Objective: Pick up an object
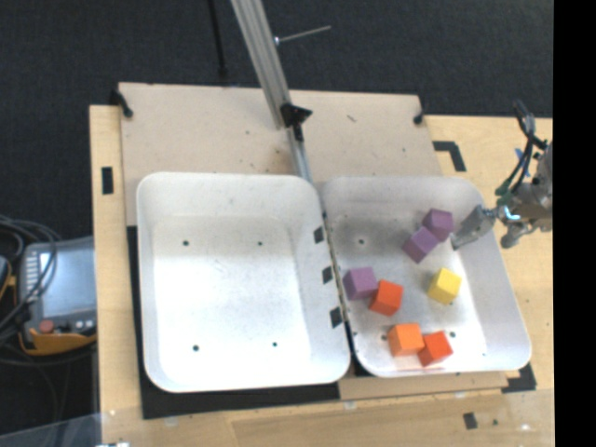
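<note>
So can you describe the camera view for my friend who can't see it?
A robot gripper reaches in from the right, over the edge of the right bin, which holds seven small blocks: three purple, three orange or red, and one yellow block. The left bin sits beside it on a wooden bench.

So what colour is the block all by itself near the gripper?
Yellow, seen in the camera view.

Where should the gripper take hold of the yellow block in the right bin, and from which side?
Grip the yellow block across two opposite flat side faces, coming straight down from above. It lies apart from the purple blocks and the orange blocks, so fingers probably have room on each side.
</note>
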Available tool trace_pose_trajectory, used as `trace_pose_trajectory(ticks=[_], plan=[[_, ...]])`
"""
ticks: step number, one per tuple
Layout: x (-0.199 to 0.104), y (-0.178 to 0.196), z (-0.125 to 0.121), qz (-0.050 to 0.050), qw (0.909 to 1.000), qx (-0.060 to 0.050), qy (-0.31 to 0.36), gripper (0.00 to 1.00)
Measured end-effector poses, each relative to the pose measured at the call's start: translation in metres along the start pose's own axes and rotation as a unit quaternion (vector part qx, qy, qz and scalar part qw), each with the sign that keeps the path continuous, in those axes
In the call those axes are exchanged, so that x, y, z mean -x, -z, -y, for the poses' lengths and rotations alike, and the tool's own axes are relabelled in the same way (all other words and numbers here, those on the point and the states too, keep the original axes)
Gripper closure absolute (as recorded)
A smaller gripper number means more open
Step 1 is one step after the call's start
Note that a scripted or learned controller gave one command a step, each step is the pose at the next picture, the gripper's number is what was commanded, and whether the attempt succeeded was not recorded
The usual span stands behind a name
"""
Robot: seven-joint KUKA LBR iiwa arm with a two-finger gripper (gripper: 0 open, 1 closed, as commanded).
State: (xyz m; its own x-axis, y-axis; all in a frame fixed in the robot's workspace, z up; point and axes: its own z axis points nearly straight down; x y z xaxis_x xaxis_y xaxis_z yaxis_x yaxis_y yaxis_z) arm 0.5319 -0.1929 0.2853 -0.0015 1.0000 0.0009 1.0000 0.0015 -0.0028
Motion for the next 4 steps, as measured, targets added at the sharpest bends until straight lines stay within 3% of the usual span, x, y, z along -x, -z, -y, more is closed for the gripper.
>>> trace_pose_trajectory(ticks=[1,3,4], plan=[[0.000,0.002,-0.001,0.001,1.0000,0.002,0.000,0.00],[0.006,-0.100,0.005,0.001,1.0000,0.000,-0.002,0.00],[0.004,-0.151,0.011,0.004,1.0000,0.004,-0.002,0.00]])
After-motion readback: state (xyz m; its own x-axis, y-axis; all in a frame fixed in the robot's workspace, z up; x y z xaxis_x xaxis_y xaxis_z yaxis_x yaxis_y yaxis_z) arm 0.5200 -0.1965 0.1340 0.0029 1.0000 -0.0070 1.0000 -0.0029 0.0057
